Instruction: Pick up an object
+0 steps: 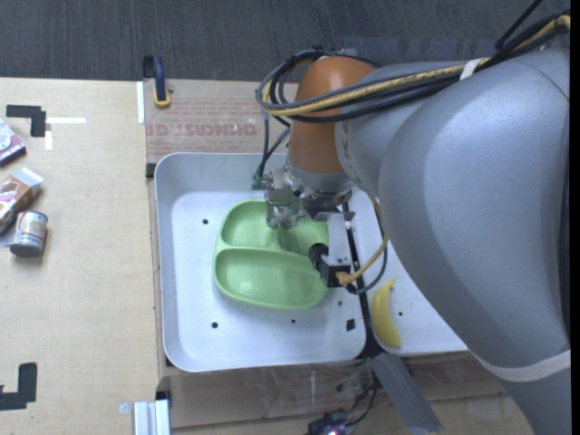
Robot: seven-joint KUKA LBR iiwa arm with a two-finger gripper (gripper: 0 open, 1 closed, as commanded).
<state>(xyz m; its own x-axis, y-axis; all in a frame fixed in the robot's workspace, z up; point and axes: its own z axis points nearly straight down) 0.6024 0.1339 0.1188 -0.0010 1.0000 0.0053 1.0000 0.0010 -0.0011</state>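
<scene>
A light green two-compartment dish (263, 275) lies in the left white bin (186, 270), slightly right of its middle. My gripper (288, 214) hangs straight down over the dish's far compartment, at its right part, under the orange wrist band. Its tips are close to or touching the dish's surface. The arm's bulk hides how the fingers stand. A yellow banana (384, 314) lies in the right bin, just past the wall between the two bins, partly covered by the arm.
The grey arm covers most of the right bin (426, 338). On the wooden bench to the left lie a small tin can (29, 234) and snack packets (13, 188). A blue clamp (156, 78) sits behind the left bin.
</scene>
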